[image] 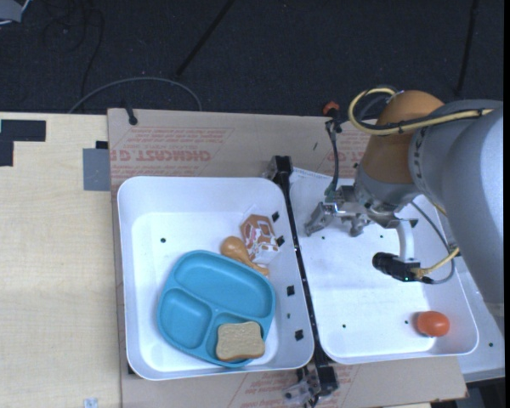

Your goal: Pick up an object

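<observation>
The arm leans in over the right bin (357, 347), its gripper (336, 219) low near the bin's upper left corner, close to the divider. The jaws look spread apart, with nothing between them. An orange-red ball (431, 322) sits well apart, in that bin's lower right corner. In the left bin (140, 228), a blue divided tray (206, 300) carries a slice of bread (239, 340), with a crumpled wrapper (259, 232) just above.

tray (206, 300): blue plastic, glossy | bins (136, 262): white, smooth | ball (431, 322): perhaps rubber
</observation>
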